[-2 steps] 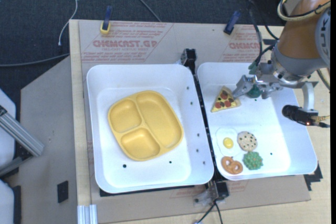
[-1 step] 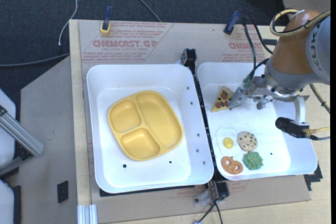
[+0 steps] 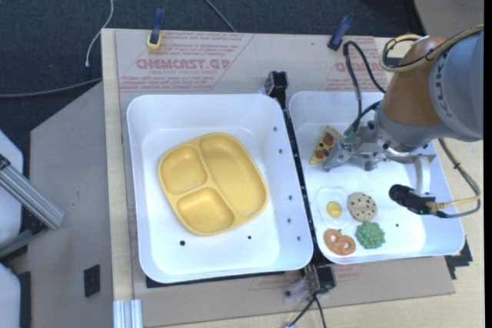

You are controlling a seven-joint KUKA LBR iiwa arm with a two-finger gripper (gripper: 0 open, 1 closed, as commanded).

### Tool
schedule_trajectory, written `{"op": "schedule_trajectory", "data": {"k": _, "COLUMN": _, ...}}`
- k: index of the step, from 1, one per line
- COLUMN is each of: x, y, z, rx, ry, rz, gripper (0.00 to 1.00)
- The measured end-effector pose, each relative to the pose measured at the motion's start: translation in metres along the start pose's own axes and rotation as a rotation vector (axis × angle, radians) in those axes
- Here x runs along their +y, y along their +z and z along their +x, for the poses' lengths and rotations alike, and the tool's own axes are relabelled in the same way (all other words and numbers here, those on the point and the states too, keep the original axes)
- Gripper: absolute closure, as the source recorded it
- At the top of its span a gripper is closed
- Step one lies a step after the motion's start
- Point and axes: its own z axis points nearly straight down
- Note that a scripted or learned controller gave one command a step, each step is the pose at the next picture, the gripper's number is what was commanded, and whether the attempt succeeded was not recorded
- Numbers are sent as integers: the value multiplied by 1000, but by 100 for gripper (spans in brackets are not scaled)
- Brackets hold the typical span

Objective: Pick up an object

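The right bin (image 3: 438, 238) holds several toy foods. A pizza slice (image 3: 324, 145) lies at its left side. Lower down are a fried egg (image 3: 333, 207), a cookie (image 3: 361, 205), a green broccoli (image 3: 371, 235) and a pretzel (image 3: 339, 242). My gripper (image 3: 340, 159) is low in the right bin, just right of and below the pizza slice, close to it or touching it. The grey arm with its orange band (image 3: 406, 100) reaches in from the right above it. Nothing can be seen held in the gripper.
The left bin (image 3: 146, 127) holds a yellow divided plate (image 3: 213, 182). A black cable end (image 3: 407, 197) hangs from the arm over the right bin, beside the cookie. Blue clamps (image 3: 156, 28) stand at the bench's back edge.
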Motion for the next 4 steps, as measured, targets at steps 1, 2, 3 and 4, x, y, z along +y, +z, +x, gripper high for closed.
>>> {"op": "schedule_trajectory", "data": {"k": 1, "x": 2, "y": -14, "z": 0, "rx": -1, "ry": 0, "rz": -7, "gripper": 100}}
{"op": "schedule_trajectory", "data": {"k": 2, "x": 9, "y": -59, "z": 0, "rx": -3, "ry": -1, "rz": -10, "gripper": 100}}
{"op": "schedule_trajectory", "data": {"k": 3, "x": 14, "y": -124, "z": 0, "rx": -4, "ry": -2, "rz": -13, "gripper": 100}}
{"op": "schedule_trajectory", "data": {"k": 4, "x": 15, "y": -146, "z": 1, "rx": -3, "ry": -1, "rz": -9, "gripper": 100}}
